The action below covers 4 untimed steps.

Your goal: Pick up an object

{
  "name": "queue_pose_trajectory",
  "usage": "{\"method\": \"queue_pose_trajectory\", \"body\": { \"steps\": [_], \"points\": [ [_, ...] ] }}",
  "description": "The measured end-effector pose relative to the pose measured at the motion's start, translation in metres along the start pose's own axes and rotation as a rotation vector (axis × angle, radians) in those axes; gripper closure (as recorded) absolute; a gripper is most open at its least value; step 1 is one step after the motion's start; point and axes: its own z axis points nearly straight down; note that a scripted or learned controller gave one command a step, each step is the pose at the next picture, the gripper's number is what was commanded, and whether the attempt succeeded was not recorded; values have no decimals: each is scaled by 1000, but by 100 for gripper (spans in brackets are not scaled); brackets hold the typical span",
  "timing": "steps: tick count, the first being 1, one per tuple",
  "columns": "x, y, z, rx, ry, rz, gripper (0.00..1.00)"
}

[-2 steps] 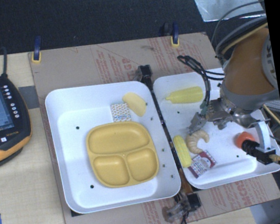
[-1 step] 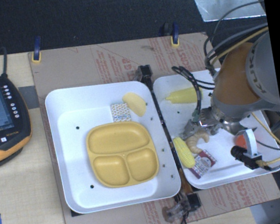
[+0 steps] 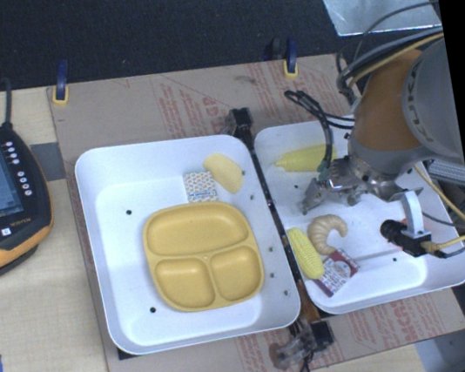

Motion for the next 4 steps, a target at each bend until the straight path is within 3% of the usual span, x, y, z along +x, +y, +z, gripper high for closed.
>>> {"method": "queue_pose_trajectory", "body": {
  "steps": [1,2,3,4],
  "points": [
    [-4,-47,1,2,-1,-1,0],
    [-6,-46,-12,-2,-3,-6,100],
    [-5,-47,-10,2,-3,-5,0],
    [-2,-19,0,1,-1,-3,0]
  ]
}}
